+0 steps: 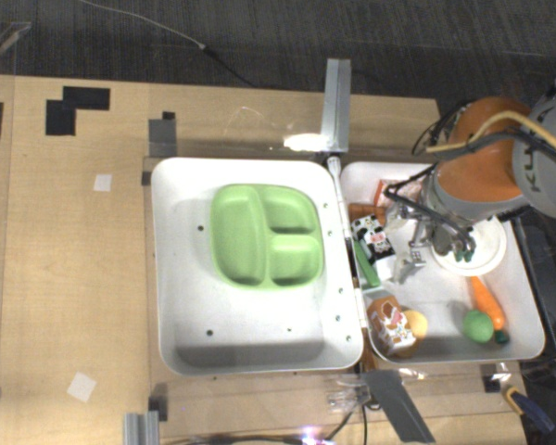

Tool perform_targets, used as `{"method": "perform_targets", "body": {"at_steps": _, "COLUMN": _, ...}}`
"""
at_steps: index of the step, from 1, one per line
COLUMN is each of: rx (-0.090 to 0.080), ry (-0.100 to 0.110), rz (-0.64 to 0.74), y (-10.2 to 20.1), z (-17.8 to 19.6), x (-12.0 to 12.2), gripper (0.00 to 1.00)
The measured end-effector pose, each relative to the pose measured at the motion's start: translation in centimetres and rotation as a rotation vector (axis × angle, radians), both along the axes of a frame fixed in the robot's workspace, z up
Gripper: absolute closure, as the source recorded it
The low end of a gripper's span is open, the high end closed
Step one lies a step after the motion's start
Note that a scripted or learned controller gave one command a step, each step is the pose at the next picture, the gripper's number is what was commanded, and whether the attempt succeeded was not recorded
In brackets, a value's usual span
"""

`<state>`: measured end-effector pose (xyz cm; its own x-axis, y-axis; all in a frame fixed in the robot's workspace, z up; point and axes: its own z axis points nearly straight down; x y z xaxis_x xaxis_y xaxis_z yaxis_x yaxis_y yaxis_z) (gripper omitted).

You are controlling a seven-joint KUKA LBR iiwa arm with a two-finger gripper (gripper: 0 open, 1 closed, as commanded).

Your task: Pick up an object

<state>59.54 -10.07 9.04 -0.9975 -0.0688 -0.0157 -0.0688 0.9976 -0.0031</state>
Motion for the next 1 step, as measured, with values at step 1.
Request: {"method": "perform_targets", "body": {"at_steps": 1, "rx": -0.001, "ry": -0.007, "rz": -0.224, "y": 1.20, "z": 0.07, "x": -2.94, "gripper": 0.00}}
